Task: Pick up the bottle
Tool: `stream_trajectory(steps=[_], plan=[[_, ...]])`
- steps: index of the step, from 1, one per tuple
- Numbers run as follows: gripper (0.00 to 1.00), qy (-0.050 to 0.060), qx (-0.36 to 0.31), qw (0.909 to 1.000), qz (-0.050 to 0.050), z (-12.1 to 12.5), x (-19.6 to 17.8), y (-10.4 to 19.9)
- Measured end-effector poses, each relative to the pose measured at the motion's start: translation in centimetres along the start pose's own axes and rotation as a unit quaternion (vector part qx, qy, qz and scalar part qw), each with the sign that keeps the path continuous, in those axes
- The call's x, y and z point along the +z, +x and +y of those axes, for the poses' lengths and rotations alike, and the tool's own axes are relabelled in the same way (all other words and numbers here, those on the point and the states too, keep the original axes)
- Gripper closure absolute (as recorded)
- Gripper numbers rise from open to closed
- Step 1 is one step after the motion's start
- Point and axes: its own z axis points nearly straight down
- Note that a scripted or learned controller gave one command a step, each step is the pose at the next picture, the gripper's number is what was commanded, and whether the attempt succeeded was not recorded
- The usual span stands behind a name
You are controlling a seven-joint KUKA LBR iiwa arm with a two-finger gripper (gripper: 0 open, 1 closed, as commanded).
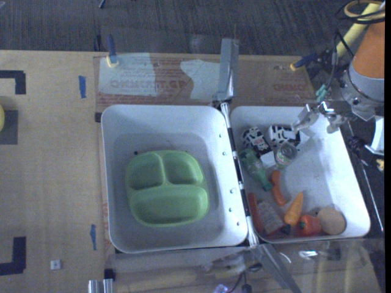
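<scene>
In the camera view we find the bottle [253,168] lying on its side in the right bin [342,176], close against the wall it shares with the left bin [116,163], where a green tray [166,188] sits. A small jar [285,154], two cow-patterned toys [269,138], carrots [287,201] and a potato [332,221] crowd around it. The claw [311,116] hangs over the bin's far edge, well apart from the bottle; we cannot tell how it is set.

We judge the bottle light, thin-walled plastic, smooth and apt to roll or slip. We would take it across the middle of its body, with the wall leaving little room on that side.
</scene>
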Motion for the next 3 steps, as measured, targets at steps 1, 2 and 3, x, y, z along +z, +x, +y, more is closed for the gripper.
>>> stream_trajectory(steps=[1,2,3], plan=[[0.00,0.000,0.000,1.0000,0.000,0.0,0.0,0.0],[0.00,-0.001,-0.029,0.9996,0.000,1.5,9.8,-3.2],[1.00,-0.003,-0.029,0.9996,-0.001,1.6,8.7,-3.2]])
